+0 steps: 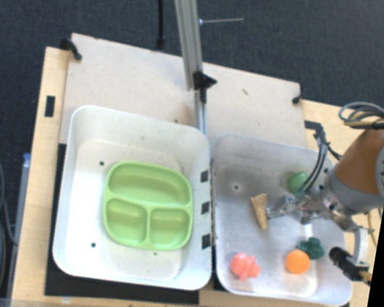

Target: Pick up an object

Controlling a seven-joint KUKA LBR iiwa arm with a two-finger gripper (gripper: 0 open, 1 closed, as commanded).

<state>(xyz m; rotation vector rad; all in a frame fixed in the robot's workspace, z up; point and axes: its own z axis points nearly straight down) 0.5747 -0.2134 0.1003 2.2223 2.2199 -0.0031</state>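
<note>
The right bin [242, 158] holds several small objects. A tan wedge [260, 210] lies near its middle and a green ball [296, 180] sits further back. An orange ball [297, 262] rests near the front right, with a dark green piece [313, 247] just behind it. A pink-red lumpy toy [245, 267] lies at the front. My gripper [288, 206] hangs low over the bin, just right of the tan wedge and in front of the green ball. Nothing shows in its grasp.
The left bin [83, 167] carries a light green divided plate [147, 205]. A slanted metal pole [191, 35] rises from between the bins at the back. The arm's orange band [363, 161] stands over the right bin's right wall.
</note>
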